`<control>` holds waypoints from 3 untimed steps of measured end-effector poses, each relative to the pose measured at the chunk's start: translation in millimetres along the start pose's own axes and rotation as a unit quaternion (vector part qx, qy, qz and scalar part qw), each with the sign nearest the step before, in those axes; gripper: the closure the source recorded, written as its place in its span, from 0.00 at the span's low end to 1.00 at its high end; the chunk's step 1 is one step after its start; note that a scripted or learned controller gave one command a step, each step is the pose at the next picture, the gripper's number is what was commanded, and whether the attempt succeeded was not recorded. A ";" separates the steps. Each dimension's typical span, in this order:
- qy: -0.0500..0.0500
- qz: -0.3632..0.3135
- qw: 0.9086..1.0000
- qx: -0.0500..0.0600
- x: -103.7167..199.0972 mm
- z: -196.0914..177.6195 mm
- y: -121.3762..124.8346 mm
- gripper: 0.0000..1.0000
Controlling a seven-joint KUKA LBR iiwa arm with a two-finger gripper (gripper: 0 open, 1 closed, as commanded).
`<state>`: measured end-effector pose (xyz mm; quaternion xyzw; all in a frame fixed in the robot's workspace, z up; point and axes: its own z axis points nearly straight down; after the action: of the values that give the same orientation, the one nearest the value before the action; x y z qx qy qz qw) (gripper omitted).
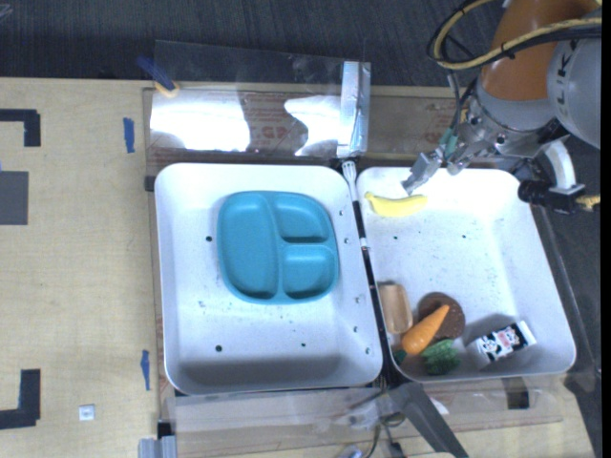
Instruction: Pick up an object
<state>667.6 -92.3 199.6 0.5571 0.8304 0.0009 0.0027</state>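
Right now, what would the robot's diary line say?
gripper: above banana, far end of right bin | holding: nothing seen | carrot: near end | blue divided plate: left bin

a blue divided plate (pixel 279 246) lies in the left white bin (pixel 181 284), and a clear plastic sheet (pixel 253 113) stands behind the bins on the wooden bench (pixel 67 256).

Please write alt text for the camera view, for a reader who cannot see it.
The arm reaches in from the right, its tool just above a banana at the far edge of the right bin. Near that bin's front lie a carrot, a brown disc and a small carton. The left bin holds a blue divided tray.
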 end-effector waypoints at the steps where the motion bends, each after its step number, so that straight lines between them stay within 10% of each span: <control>1: 0.003 -0.017 1.000 0.005 -14.8 104.9 -9.1 0.00; 2: 0.000 0.016 1.000 -0.003 45.1 8.9 -67.9 0.00; 3: 0.003 0.009 1.000 0.004 -12.9 107.5 -8.2 0.00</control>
<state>665.5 -107.5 92.2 0.5643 0.8256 -0.0012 -0.0021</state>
